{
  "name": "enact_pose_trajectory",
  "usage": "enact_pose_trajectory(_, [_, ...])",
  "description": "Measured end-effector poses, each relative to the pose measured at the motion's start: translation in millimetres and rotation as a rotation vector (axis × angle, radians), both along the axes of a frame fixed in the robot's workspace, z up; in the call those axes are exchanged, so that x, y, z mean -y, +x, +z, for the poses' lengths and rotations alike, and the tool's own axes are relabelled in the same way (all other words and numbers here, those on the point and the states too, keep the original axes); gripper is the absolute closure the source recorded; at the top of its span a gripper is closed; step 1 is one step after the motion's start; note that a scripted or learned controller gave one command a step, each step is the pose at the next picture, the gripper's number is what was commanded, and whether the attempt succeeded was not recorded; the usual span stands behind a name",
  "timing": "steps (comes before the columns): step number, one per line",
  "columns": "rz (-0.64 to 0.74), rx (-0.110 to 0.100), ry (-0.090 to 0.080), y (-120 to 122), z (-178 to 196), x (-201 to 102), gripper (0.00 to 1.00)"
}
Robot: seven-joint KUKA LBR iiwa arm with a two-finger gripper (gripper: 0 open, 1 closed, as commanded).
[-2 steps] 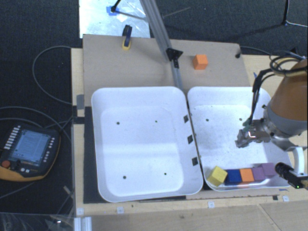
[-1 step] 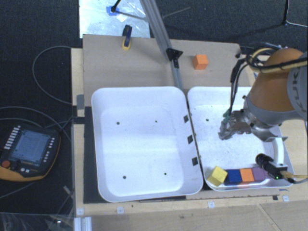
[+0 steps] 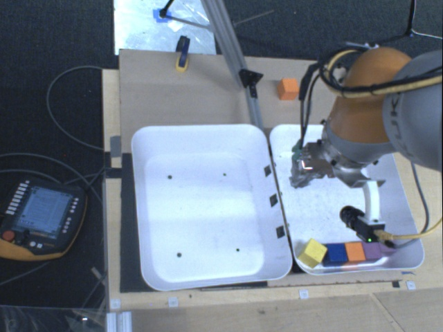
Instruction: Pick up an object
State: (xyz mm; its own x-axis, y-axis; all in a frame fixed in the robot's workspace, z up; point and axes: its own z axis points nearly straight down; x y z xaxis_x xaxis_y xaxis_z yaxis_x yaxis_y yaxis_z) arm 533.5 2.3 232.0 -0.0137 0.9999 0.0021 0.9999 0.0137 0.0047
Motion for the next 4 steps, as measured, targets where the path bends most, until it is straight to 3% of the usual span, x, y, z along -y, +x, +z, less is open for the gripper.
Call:
enact_pose_trajectory(1, [-0.006,-0.003,-0.002,-1.1,-1.1,4.3,0.00])
enact_pose_trajectory(4, [-0.006,-0.003,-0.003,-1.1,-1.2,4.3,0.00])
